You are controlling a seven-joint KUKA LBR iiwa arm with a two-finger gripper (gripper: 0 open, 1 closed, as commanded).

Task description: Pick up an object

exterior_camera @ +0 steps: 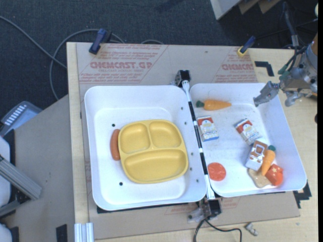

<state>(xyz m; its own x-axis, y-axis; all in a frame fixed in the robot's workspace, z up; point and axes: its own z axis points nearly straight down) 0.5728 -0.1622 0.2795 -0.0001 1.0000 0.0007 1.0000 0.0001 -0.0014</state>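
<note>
While the gripper (276, 96) hangs over the right bin's (291, 135) far rim | jaws spread open, holding nothing | carrot (216, 104) nearby.

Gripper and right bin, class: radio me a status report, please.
Gripper over right bin's far right corner, open, holding nothing. Carrot, cartons, red disc lie untouched. Nothing between gripper and the toys.

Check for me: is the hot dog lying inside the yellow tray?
No, the hot dog lies on the left bin's floor, against the outer left edge of the yellow tray.
</note>
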